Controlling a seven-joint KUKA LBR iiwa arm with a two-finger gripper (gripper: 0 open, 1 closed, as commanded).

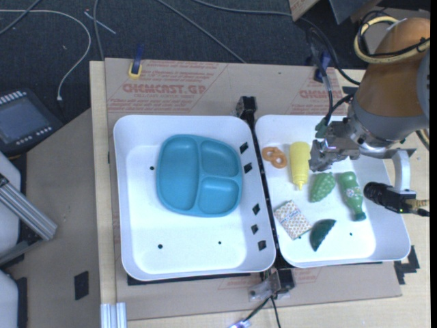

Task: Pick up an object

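While your arm [392, 80] is reaching in over the right bin [389, 241], its gripper [326, 157] is hovering just above the green bumpy toy [321, 186], beside the upright-lying yellow bottle [299, 162]; its opening, you cannot tell.

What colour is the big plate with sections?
The plate is light blue, seen in the camera view.

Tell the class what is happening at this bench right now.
A grey robot arm with an orange band reaches into the right white bin. Its tool hovers above a yellow plastic bottle and a green bumpy toy. Nothing is visibly gripped. A blue divided plate lies in the left white bin.
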